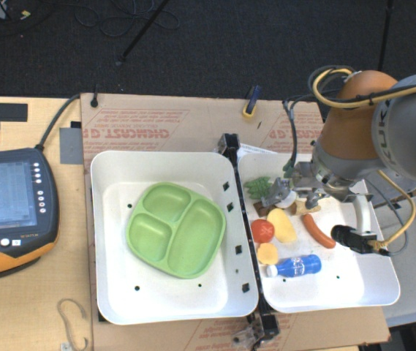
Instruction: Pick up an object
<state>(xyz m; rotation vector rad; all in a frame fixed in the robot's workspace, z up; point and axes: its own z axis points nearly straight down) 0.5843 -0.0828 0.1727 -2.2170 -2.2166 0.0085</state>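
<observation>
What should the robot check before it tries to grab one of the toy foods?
1. End effector over the right bin: ok.
2. Holding anything yet: cannot tell.
3. Green leafy toy right beside it: ok.
4. Red tomato and yellow piece touching, so a clean single grab: not ok.
5. Blue bottle lying apart from the sausage: ok.
6. Green plate in the left bin, out of the way: ok.

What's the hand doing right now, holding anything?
Hand: low over the right white bin, by the green leafy toy; open or closed cannot be told; nothing visibly held.
</observation>
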